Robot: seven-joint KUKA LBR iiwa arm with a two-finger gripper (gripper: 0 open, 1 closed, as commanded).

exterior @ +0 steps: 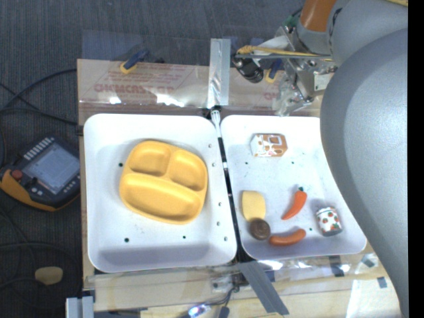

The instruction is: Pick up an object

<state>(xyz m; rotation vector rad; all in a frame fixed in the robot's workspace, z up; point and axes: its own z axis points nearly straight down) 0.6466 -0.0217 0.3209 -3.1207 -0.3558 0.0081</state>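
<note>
Tool (289, 101): hangs over the far rim of the right bin (344, 244), above the table; whether it is apart or together I cannot tell.
Arm (371, 111): grey, orange band near the top edge, covering the right side.
Left bin (106, 244): a yellow tray (163, 181) with compartments.
Right bin: carton (268, 145) near the far side, just below the tool; cheese (252, 205), brown ball (259, 228) touching it, sausage (287, 237), carrot (295, 204), small can (328, 220) toward the near side.
Floor, left: pendant (40, 171) with cables.
</note>
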